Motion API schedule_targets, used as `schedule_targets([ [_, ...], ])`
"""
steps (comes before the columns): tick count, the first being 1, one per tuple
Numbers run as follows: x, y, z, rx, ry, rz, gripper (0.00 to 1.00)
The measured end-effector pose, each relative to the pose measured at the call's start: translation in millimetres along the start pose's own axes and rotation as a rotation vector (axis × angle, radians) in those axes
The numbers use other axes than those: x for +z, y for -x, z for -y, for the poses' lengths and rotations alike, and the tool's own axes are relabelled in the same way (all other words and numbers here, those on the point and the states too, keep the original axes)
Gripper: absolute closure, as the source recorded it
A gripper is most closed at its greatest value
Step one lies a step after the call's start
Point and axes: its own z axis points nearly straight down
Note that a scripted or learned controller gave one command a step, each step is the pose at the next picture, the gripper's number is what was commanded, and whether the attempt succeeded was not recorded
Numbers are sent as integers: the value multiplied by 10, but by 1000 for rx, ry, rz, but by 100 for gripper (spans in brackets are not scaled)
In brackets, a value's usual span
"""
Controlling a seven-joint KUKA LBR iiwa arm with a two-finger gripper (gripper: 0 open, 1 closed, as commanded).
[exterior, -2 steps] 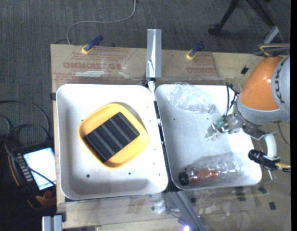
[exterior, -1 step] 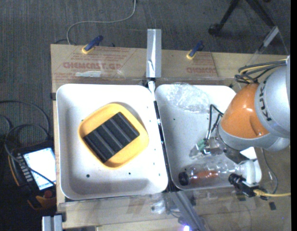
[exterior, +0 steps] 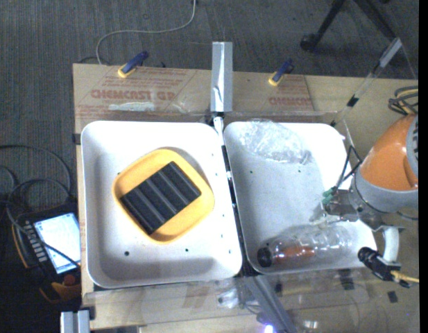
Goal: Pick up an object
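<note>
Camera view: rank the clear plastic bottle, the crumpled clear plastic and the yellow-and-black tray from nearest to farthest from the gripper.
Measured from the gripper, at the right bin's right edge:
1. Clear plastic bottle, lying along the right bin's near wall, just below it.
2. Crumpled clear plastic, in the right bin's far corner.
3. Yellow-and-black tray, across in the left bin.

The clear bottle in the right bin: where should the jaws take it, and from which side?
Probably at mid-body, coming down from above. The clear bottle lies on its side along the near wall of the right bin, dark cap toward the left bin, so the jaws should close across its narrow width, not along its length.
</note>
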Motion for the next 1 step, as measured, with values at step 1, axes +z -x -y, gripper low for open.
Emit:
schedule_targets([
  [1,-690,121,-691,380,0,2,0],
])
